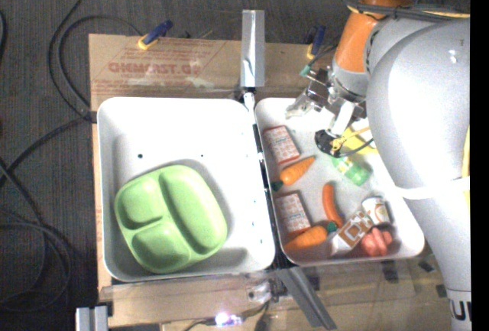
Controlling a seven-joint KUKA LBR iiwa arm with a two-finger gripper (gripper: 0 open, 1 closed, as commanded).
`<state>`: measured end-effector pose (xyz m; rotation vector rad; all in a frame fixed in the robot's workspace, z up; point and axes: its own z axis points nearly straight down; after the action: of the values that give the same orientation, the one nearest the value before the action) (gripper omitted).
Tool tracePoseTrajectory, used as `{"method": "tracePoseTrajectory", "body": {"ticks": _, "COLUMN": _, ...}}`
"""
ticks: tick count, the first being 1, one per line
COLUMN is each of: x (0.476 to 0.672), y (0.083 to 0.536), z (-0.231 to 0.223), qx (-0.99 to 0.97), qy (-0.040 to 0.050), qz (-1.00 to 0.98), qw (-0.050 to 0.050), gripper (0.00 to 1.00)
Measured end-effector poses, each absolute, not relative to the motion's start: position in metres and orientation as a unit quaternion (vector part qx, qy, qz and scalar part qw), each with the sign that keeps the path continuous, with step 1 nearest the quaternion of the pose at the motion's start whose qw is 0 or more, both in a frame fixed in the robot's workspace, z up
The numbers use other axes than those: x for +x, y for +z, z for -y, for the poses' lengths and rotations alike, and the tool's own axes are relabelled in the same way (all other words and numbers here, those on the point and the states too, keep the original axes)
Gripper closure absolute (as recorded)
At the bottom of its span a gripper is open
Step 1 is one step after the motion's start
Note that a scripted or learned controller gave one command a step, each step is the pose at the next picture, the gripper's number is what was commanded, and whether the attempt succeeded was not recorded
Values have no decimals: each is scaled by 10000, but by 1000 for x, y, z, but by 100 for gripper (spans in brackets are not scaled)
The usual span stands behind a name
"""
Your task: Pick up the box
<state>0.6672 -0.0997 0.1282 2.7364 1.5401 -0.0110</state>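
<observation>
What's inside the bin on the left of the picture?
A green divided plate lies flat in the bin. Whatever is under the plate is covered and can't be seen.

A tray lies in the left bin, a box behind a carrot in the right bin.

Reaching in from the right, wrist angled downward.
Bent low with grey arm over the right bin, orange band above the wrist, gripper poised at that bin's far edge.
</observation>
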Motion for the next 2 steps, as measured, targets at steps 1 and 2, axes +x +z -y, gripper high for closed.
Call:
{"method": "tracePoseTrajectory", "body": {"ticks": 1, "x": 630, "y": 102, "z": 111, "qx": 8690, "qy": 140, "qz": -4944, "qw": 115, "gripper": 0}}
{"method": "tracePoseTrajectory", "body": {"ticks": 2, "x": 657, "y": 90, "z": 98, "qx": 9215, "qy": -116, "qz": -3881, "qw": -67, "gripper": 0}}
